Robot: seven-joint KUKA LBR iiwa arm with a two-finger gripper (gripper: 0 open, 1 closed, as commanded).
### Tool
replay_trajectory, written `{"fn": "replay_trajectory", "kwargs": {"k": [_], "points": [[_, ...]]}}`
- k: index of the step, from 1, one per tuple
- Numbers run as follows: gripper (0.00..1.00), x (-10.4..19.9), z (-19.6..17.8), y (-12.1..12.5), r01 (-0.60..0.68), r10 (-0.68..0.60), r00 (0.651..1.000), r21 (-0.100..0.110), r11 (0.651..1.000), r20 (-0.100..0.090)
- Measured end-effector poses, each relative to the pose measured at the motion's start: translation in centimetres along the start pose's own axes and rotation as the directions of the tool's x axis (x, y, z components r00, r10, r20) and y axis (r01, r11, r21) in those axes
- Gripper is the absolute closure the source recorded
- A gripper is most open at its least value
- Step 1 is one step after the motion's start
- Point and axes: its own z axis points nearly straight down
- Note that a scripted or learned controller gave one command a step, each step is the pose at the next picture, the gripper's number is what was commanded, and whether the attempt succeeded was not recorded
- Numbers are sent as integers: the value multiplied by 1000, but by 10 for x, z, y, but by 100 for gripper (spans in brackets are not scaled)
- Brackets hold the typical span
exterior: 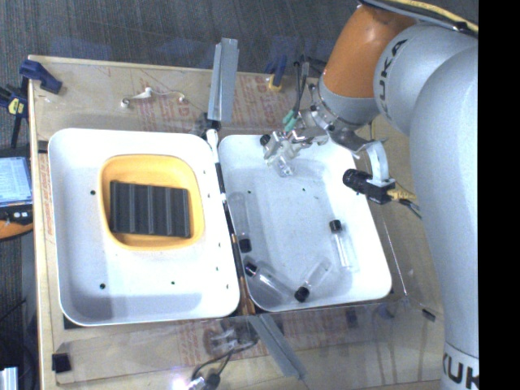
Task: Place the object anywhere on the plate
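Observation:
A yellow plate lies in the left bin, and a dark ridged block rests on its middle. In the right bin lie several clear vials with black caps: one near the right wall, two along the front wall, and one against the left wall. My gripper hangs over the far left corner of the right bin, apart from the vials and well to the right of the plate. Nothing shows between its tips.
The grey arm with its orange band takes up the right side and overhangs the right bin's far right corner. A metal bar stands behind the seam between the bins. Blue clamps and a tablet sit at the left edge.

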Motion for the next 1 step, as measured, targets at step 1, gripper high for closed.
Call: {"fn": "replay_trajectory", "kwargs": {"k": [1], "points": [[100, 51, 23, -4, 242, -242, 970, 3, 970, -1]]}}
